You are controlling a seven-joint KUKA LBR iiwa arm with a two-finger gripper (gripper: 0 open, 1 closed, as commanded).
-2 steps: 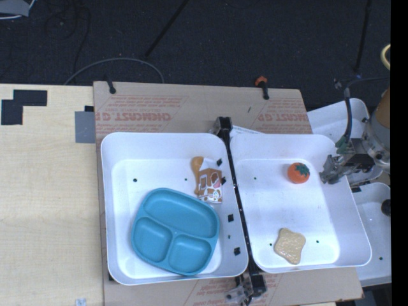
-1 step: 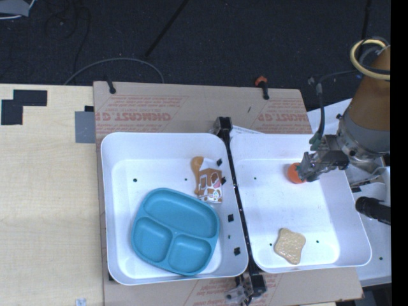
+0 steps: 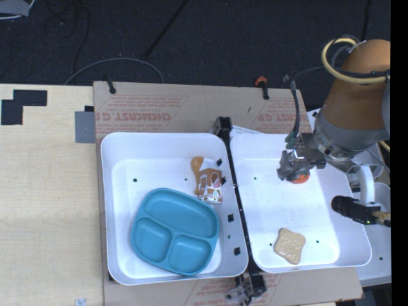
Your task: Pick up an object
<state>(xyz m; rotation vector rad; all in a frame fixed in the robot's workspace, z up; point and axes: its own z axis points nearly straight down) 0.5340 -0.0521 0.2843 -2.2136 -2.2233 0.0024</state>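
Observation:
In the right bin my gripper hangs low over the upper middle, directly above a small red-orange object that peeks out under it. A tan, bread-like piece lies near the bin's front. The left bin holds a blue divided plate and a small brown-and-white packet by the bin's right wall.
A black divider bar runs between the two bins. A black fixture sits at the right bin's right rim. Cardboard lies under both bins, and cables trail across the dark floor behind.

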